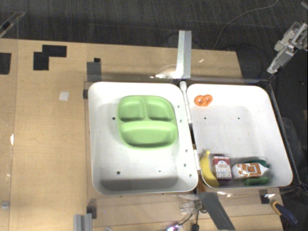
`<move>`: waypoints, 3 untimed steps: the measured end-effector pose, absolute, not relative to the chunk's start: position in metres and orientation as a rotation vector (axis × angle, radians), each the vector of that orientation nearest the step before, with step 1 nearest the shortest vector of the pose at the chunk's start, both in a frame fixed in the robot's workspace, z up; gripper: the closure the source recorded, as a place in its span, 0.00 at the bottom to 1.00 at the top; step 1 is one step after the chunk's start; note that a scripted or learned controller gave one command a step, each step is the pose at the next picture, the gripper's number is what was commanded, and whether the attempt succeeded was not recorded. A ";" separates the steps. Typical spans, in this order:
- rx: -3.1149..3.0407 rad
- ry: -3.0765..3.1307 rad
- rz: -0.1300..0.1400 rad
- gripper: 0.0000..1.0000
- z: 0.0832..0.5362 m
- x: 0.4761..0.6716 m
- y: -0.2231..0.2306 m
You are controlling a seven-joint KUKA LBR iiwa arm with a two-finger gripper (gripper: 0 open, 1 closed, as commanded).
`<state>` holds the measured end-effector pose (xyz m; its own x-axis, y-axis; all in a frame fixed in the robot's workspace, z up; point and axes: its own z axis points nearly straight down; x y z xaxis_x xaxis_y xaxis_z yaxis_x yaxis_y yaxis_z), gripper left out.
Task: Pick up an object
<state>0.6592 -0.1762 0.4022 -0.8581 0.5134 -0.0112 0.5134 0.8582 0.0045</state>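
No target is named, so every loose item counts as a candidate. Right bin [269,124] holds them all. Along its 6 o'clock wall, packed in a row: a banana [207,169] standing on its curve at the 7 o'clock corner, a small red-and-white carton [221,167] touching it, then a brown-and-white carton [249,169] lying on its side, with a green item [255,180] tucked beneath it against the wall. Judgement: the cluster sits low because the bin floor appears to fall toward that edge; items touching one another leave little room for fingers between them.

An orange pretzel-shaped piece [203,100] lies alone at the bin's 11 o'clock corner, flat, well apart from everything else. Likely the easiest approach, though thin and close to the wall.

Left bin [98,129] carries a green divided plate [146,121], upright, three compartments, slightly toward 12 o'clock of centre.

Both bins rest on the tan tabletop [43,129], divided by a metal upright [185,52] at 12 o'clock.

Tool [288,47]: at the view's 2 o'clock, off the bins and over dark floor, touching nothing, carrying nothing visible. Too small to judge its opening; cannot tell. Pick not yet begun.
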 end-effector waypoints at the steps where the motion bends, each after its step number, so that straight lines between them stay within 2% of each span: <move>1: 0.563 3.081 0.000 0.00 0.269 0.630 -0.205; 2: -0.014 3.128 -0.002 0.00 0.325 0.650 -0.172; 3: -0.176 3.126 -0.003 0.00 0.099 0.581 -0.195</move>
